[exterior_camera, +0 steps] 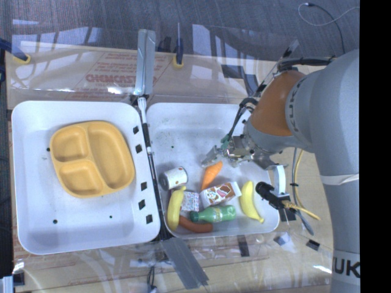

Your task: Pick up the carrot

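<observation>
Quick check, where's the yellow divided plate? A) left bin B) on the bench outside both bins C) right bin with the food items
A: the yellow divided plate lies in the left bin, while the carrot and the other food items sit in the right bin.

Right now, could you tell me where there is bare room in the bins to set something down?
Free: the right bin's far half, above the carrot, and the left bin's floor around the yellow plate. Crowded: the right bin's near edge, where the bananas, green bottle and cartons cluster below the tool.
</observation>
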### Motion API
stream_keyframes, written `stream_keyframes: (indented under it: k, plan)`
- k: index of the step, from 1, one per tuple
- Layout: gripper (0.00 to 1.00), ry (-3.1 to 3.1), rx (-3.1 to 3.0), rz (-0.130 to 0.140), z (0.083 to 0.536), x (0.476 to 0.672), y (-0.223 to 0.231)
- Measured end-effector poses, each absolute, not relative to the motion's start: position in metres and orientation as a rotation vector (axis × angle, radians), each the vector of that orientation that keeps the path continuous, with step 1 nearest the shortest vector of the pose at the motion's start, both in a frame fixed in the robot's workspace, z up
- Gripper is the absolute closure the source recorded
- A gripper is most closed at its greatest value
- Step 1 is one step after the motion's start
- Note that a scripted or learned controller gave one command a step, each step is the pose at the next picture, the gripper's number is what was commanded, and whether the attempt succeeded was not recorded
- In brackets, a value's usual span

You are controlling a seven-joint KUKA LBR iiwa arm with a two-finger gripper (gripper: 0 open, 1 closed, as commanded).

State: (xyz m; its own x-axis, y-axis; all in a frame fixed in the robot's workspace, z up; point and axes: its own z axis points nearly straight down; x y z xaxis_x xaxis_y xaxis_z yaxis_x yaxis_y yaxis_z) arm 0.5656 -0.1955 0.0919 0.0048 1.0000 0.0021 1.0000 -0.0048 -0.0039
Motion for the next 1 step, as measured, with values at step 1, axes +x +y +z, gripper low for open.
stream_keyframes:
  k: [1]
  plan:
    - [1.0,-2.218,-2.218,0.001,0.1024,0.5663,-0.1951]
